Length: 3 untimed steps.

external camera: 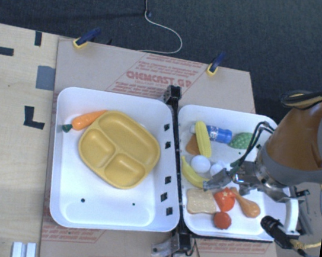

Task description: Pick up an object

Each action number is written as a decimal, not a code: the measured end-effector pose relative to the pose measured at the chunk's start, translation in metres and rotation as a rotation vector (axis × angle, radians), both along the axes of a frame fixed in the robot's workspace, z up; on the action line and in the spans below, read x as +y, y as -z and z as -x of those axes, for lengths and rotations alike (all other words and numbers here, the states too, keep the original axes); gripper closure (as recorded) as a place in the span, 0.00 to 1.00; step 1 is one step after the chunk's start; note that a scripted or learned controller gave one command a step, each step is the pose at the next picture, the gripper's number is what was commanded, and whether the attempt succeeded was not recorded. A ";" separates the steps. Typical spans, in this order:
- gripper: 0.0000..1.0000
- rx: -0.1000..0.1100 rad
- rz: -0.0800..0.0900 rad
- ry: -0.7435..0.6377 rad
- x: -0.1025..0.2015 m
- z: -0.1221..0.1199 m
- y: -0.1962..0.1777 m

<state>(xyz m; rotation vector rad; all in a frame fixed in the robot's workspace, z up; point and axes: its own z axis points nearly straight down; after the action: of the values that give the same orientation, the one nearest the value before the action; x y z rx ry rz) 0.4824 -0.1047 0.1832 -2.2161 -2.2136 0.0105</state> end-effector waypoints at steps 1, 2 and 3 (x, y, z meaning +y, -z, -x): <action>0.00 -0.008 0.001 -0.002 0.000 -0.002 -0.003; 0.00 -0.004 0.000 -0.002 0.009 -0.002 0.042; 0.00 -0.018 0.009 0.000 0.006 -0.003 0.091</action>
<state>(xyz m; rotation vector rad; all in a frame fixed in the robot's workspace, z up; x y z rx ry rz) 0.4856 -0.0983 0.0920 -2.2300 -2.2266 -0.0001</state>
